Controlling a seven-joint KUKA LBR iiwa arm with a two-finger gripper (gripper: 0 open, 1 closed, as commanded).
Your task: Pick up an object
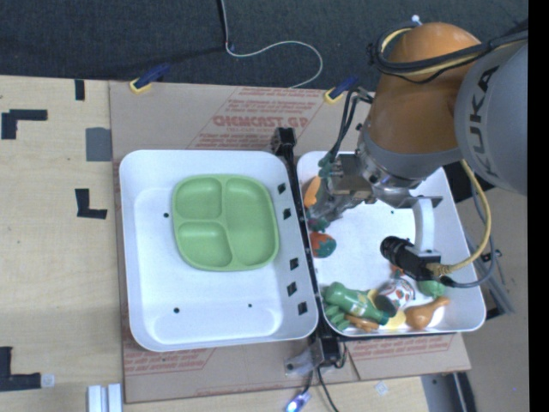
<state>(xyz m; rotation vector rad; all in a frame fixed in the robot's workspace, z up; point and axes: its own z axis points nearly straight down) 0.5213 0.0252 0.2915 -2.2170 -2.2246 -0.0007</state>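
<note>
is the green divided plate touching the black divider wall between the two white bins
Apart. The camera view shows the light green divided plastic plate lying in the left white bin, with a strip of bare white floor between its right edge and the black divider wall.

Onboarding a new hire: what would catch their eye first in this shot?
The big grey arm with its orange band looms over the right bin, its gripper down near that bin's left wall. Next, the green divided plate sits alone in the left bin. A jumble of small colourful toys crowds the right bin's near edge.
</note>
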